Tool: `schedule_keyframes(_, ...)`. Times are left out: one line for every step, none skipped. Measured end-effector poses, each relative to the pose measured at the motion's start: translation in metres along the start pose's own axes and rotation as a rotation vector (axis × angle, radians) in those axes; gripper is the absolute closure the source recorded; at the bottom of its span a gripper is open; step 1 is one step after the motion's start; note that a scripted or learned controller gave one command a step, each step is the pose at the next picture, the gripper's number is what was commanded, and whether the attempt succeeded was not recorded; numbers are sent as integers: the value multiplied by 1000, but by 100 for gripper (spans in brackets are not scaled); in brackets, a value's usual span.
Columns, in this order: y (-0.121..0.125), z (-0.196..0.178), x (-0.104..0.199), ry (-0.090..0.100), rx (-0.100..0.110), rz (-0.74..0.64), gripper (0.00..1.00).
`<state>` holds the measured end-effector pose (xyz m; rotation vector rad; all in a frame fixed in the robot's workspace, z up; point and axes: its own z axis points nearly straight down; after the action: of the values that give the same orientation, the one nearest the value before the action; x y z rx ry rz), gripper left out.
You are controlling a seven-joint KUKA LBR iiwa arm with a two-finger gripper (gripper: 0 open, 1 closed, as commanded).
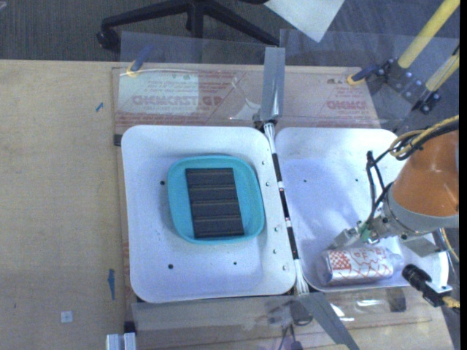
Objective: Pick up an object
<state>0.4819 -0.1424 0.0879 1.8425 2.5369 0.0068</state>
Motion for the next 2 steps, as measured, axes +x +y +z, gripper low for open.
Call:
schedule_keyframes(-17, -59, -46, -1, 6, 400, 0)
schedule_keyframes(11, 0, 37, 0, 1, 60, 0)
